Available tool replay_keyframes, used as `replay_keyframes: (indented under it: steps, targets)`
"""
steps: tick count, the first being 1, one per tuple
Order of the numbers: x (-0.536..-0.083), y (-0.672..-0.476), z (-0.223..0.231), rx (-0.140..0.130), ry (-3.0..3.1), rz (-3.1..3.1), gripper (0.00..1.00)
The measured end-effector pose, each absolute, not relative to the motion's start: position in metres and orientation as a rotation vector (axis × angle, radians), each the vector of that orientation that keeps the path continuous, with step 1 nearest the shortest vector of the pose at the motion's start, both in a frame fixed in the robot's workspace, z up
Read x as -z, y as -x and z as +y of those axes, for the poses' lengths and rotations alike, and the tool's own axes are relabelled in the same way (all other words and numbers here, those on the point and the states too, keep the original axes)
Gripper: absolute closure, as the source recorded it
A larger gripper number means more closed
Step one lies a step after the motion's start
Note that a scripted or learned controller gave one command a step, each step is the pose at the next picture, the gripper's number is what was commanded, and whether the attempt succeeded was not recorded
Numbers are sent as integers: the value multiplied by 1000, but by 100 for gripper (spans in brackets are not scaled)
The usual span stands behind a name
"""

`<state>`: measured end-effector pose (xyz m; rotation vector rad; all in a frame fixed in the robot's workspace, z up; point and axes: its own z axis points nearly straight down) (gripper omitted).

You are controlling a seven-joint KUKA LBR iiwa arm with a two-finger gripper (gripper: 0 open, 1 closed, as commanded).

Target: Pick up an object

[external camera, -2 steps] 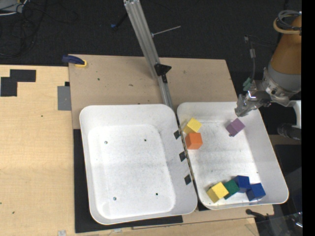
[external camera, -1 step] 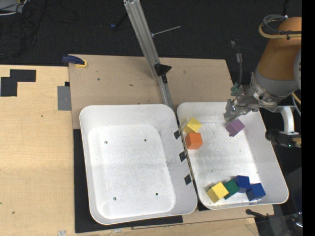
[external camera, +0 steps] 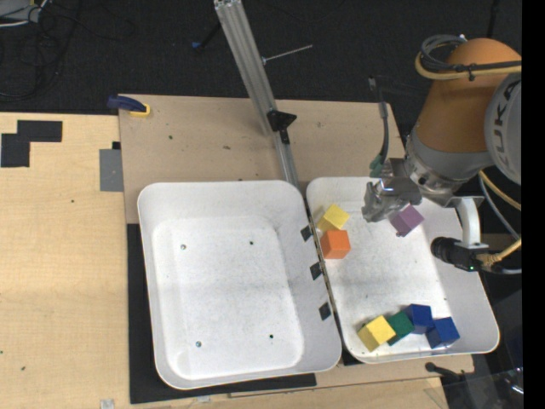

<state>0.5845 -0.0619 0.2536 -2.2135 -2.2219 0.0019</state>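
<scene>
Purple block [external camera: 407, 220], tilted corner-down, sits clamped between the gripper [external camera: 385, 201] fingers above the right bin [external camera: 477, 313].

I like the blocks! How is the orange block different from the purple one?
The orange block is orange; the purple block is pale purple. The orange block touches a yellow block by the bin's left wall; the purple block sits apart, right beside the gripper. Both are small cubes in the right bin.

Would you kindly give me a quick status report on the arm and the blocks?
Tool over the right bin, upper part. Purple block right beside it, grasp unconfirmed. Yellow block and orange block by the divider, apart from it.
</scene>
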Motion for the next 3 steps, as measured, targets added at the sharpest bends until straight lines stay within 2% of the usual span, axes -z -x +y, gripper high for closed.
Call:
replay_keyframes:
  steps: [2, 3]
  targets:
    - [-250, -538, 24, -5, 2213, -2221, 100]
    - [-229, -520, 69, -6, 2212, -2222, 100]
